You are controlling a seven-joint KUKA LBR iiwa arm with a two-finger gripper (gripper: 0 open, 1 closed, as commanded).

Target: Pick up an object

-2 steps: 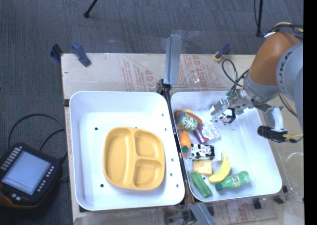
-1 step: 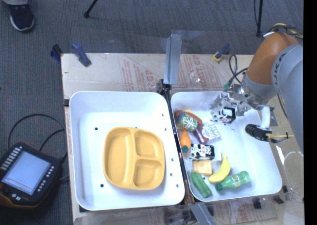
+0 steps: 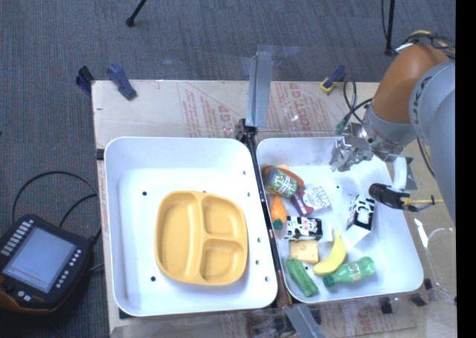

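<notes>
1 green bottle point(image 3: 351, 272), 1 banana point(image 3: 332, 254), 1 yellow tray point(image 3: 201, 237); hand point(image 3: 349, 152) grip state unclear.

Arm point(image 3: 439, 106) cut off at right edge; tool point(image 3: 349, 152) fingers too small to tell.

right bin point(image 3: 387, 273): banana point(image 3: 332, 255), green bottle point(image 3: 351, 272), carrot point(image 3: 277, 211), milk carton point(image 3: 361, 215) lying loose, clustered left-centre, none lifted

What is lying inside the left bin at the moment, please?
Inside the left bin lies one yellow divided tray, right side up, its three compartments bare. The bin floor directly beneath the tray is covered, so that patch cannot be seen.
</notes>
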